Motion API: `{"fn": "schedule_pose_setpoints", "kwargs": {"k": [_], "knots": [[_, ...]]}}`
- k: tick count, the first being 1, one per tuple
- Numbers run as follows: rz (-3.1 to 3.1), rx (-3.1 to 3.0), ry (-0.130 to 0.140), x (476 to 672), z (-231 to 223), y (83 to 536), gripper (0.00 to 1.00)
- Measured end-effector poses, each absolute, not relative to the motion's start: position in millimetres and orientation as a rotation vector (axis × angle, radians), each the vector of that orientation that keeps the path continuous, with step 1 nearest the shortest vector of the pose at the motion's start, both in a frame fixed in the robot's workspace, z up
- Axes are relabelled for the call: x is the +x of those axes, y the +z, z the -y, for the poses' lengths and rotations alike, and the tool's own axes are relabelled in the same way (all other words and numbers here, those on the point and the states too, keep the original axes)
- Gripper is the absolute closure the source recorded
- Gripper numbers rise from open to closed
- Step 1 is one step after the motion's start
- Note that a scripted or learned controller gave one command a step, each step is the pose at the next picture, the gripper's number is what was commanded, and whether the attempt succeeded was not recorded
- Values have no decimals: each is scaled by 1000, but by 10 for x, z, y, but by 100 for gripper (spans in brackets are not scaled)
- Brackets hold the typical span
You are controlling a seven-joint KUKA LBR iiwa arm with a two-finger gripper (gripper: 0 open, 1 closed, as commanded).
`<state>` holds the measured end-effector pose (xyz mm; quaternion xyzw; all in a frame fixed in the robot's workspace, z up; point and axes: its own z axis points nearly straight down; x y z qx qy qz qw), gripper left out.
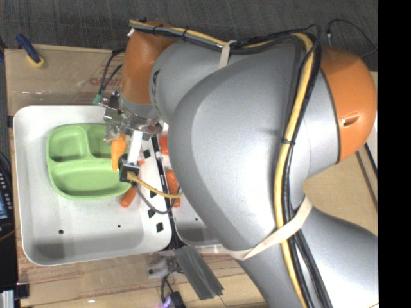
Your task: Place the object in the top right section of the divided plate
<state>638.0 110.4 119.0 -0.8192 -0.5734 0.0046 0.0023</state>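
Hovering my hand [126, 147] over the right edge of the green divided plate [80, 162] in the left white bin [38, 236]. Cannot tell the hand's state. An orange carrot-like object [118, 151] sits right at it, over the plate's rim. More orange pieces [128, 197] lie beside the plate.

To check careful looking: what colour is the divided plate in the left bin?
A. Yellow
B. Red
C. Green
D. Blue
C: the plate lying in the white left bin is light green, with raised ridges dividing its sections.
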Motion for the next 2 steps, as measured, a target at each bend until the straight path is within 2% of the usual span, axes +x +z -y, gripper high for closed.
{"fn": "schedule_pose_setpoints", "kwargs": {"k": [1,2], "knots": [[2056,-2375,2,6559,-1140,1500,100],[2064,-2366,5,6556,-1158,1594,100]]}}
